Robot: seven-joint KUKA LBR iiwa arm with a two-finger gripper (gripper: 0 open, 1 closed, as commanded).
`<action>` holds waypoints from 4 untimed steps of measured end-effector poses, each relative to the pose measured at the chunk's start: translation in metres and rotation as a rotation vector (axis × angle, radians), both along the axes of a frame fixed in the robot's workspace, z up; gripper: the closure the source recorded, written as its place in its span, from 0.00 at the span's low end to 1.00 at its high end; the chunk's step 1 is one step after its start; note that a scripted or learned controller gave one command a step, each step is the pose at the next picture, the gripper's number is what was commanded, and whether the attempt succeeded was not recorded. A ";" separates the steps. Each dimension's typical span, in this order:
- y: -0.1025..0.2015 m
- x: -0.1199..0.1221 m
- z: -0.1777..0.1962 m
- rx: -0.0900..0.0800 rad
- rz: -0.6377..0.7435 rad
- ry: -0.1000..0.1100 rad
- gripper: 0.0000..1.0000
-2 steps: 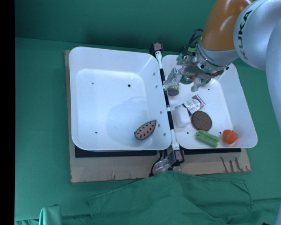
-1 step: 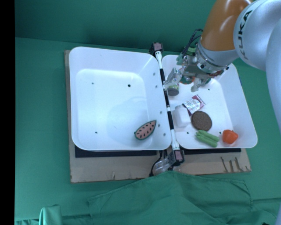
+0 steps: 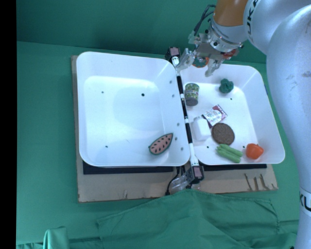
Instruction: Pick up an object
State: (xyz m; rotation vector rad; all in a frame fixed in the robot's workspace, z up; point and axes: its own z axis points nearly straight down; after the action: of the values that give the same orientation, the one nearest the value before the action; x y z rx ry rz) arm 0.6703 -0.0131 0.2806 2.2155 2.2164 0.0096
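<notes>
Spread apart, the gripper's (image 3: 198,64) two fingers hang over the far edge of the right bin (image 3: 257,80), with a small round orange and green thing (image 3: 199,62) showing in the gap between them; whether the fingers actually press on it cannot be told from the camera view. Grey arm (image 3: 286,63) with its orange band (image 3: 229,10) comes in from the upper right and covers the bench's right side. Inside the right bin lie a green broccoli-like piece (image 3: 225,86) near the far wall, a small striped can (image 3: 191,94) upright just beside the inner wall, a red and white packet (image 3: 215,115), a white block (image 3: 200,129) touching a brown round disc (image 3: 223,133), a pair of green pods (image 3: 228,152) near the front, and an orange pepper (image 3: 253,151) at the front right corner. Left bin (image 3: 97,68) holds a watermelon slice (image 3: 161,144) near its front right corner. Both bins sit on a cardboard sheet (image 3: 126,189) over green cloth (image 3: 43,121).
</notes>
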 end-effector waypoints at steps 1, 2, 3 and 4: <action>-0.068 -0.074 0.000 -0.001 -0.012 0.011 0.00; -0.098 -0.115 -0.091 0.000 -0.009 0.016 0.00; -0.097 -0.111 -0.074 -0.002 -0.007 0.000 1.00; -0.093 -0.112 -0.028 -0.001 0.001 0.000 1.00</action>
State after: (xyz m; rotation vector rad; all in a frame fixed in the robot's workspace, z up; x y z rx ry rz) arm 0.5582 -0.1065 0.2525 2.2141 2.2166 0.0079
